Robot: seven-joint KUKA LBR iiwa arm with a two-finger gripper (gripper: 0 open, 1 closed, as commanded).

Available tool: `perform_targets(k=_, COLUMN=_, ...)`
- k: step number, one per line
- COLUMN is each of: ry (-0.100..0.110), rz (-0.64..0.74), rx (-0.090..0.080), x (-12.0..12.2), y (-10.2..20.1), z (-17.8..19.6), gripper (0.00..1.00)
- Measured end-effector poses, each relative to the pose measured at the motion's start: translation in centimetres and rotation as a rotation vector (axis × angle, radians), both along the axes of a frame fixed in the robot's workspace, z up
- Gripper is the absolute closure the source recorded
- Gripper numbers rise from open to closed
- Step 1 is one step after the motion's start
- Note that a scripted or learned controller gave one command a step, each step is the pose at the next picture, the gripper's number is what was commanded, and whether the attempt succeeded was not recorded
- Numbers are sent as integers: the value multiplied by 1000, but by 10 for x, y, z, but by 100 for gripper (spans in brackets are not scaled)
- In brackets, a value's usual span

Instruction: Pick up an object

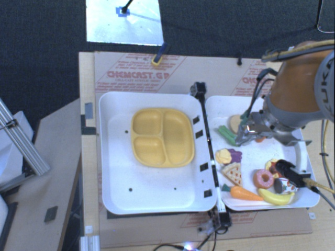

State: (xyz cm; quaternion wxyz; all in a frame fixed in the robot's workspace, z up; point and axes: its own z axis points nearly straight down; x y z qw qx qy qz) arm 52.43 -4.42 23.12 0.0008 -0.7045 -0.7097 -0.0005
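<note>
Now, object at the gripper: green plastic pod (226, 134), lying flat in the upper part of the right white bin (261, 158), near its left wall.
Gripper (245, 136): lowered into the right bin at the pod's right end; whether it touches the pod cannot be told.
Pincer state: cannot tell whether it is released or clenched; nothing is seen gripped in it.
Arm (298, 90): grey with an orange band, reaching in from the right of the pod and bent steeply down at the wrist.
Beside the pod: round beige disc (234, 122), just above it and touching or nearly so.
Below the pod: small yellow toy piece (224, 156) with purple toy grapes (235, 154), then a toy pizza slice (233, 173), then an orange toy carrot (245, 193).
Below and right of the pod: pink-iced toy doughnut (263, 179) and yellow toy banana (276, 196), near the bin's lower edge.
Left of the pod: left white bin (115, 166), holding a yellow plastic plate (162, 137) with three compartments, well apart from the pod.
</note>
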Motion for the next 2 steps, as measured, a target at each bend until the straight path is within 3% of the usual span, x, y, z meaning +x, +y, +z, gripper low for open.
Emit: perform_targets(k=2, ry=0, rz=-7, rx=-1, x=-2, y=-8, z=-17, gripper=100)
